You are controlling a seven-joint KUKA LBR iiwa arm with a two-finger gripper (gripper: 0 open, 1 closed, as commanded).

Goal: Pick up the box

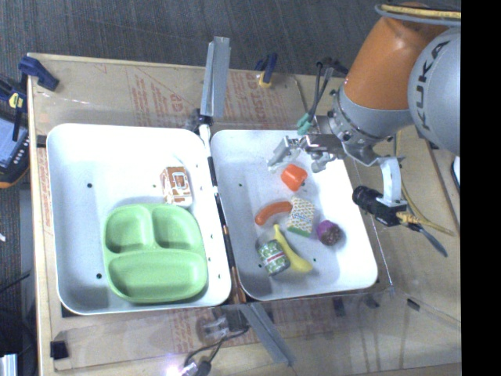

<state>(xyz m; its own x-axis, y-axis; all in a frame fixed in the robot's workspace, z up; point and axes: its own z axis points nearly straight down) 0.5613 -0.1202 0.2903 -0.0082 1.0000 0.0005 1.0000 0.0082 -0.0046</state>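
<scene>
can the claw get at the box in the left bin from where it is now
Probably yes. The box lies alone on the floor of the left bin, just above the green tray, with nothing on top of it. The claw hangs over the right bin, so it must cross the wall between them.

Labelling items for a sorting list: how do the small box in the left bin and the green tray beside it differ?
The box is small, white with orange print; the green tray is much larger and plain green. The box is a closed pack; the green tray is open, split into three compartments. The box lies nearer the bin's far side, the green tray nearer the front. Both rest in the left bin.
</scene>
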